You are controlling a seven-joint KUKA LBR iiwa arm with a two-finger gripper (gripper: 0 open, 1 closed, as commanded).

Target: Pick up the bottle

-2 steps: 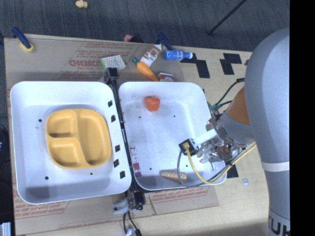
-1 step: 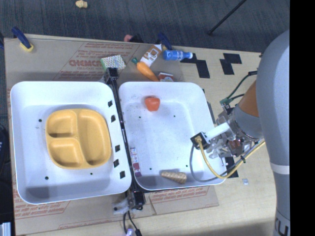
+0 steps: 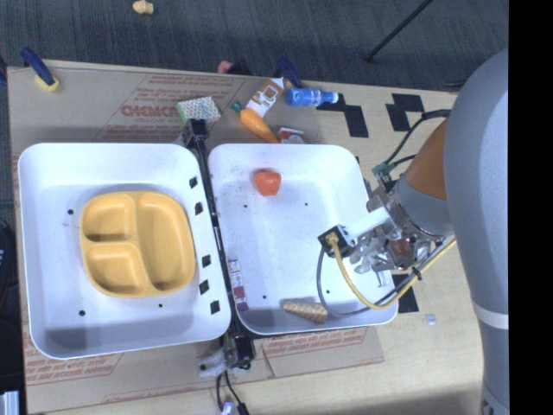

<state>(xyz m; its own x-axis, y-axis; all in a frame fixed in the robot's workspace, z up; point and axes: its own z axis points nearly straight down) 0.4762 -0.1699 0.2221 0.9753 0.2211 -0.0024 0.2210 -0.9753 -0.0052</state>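
The grey arm with its orange band reached in from the right of the camera view, and its two-finger gripper hung over the right part of the right-hand shallow white bin, amid a loop of yellow cable and black fittings. Whether the claw stood apart or together could not be told, as the wrist hardware and cable masked it. Nothing was seen held in it.

The task's thing, taken here to be the small blue plastic bottle, lay on its side on the brown cardboard sheet beyond the far rim of the right bin, outside both bins and well apart from the gripper. Just beside it lay an orange carrot-shaped toy and a white-and-orange carton.

Inside the right bin sat a small red-orange rounded toy near the far wall and a tan waffle cone near the near wall. The left-hand bin held a yellow three-compartment plate.

Likely hazards, as a judgement: a descent where the gripper hung would close on bare bin floor; the bottle, lying on its side, could roll from a glancing touch; its crowded neighbours could be grasped instead; the slack cable could snag the bin rim.
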